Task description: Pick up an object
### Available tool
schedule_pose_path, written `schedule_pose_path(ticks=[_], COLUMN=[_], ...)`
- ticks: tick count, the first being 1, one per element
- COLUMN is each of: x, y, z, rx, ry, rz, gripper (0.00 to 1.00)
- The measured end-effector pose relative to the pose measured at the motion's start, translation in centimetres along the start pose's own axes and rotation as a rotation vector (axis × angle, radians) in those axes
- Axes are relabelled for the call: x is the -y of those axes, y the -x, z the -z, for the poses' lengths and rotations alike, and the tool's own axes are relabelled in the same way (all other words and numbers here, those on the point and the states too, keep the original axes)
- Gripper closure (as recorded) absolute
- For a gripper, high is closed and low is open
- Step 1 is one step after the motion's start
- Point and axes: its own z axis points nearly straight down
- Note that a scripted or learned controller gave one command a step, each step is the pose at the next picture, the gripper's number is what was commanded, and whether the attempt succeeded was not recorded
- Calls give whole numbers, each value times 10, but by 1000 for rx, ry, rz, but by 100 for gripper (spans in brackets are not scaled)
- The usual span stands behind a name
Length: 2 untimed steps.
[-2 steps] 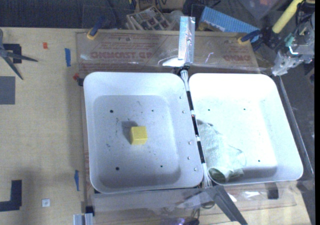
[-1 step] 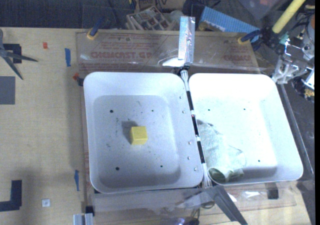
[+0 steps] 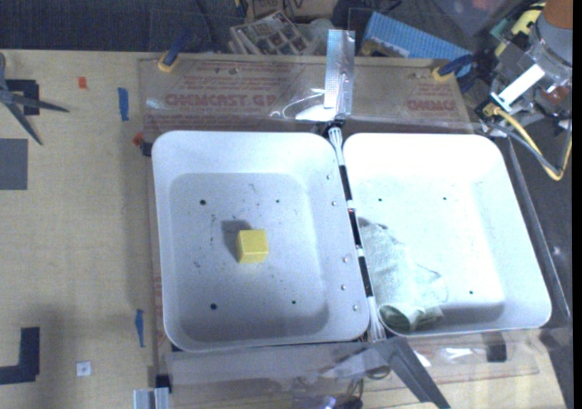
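At the far right edge of the scene, the two-finger gripper [image 3: 521,89] on the grey arm with the orange band [image 3: 556,30] hangs outside the bins, beyond the far right corner of the right shallow white plastic bin [image 3: 473,157]; whether it is spread or closed cannot be told from this view, and nothing is seen held in it. Nearest to it in that bin lies a crumpled pale cloth ending in a rolled tube [image 3: 406,294], pressed into the near left corner against the wall. The small yellow foam-like cube [image 3: 253,245] sits alone near the middle of the left shallow white plastic bin [image 3: 182,157], well apart from every wall. Judged risks: a descent on the cloth may strike the bin wall or the divider, or pinch only a loose fold that slips out on lifting; a descent on the cube, if off centre, may push it aside instead of closing around it. Printed lettering on the brown-papered sheet [image 3: 227,89] along the far side appears to read "CHEMCAST GP".
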Motion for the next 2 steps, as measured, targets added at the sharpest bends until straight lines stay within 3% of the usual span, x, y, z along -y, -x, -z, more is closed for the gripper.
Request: schedule_pose_path(ticks=[1, 2], x=[-20, 8], y=[48, 82], z=[-121, -134], rx=[2, 2], ry=[-4, -5], rz=[-135, -225], gripper=[100, 100])
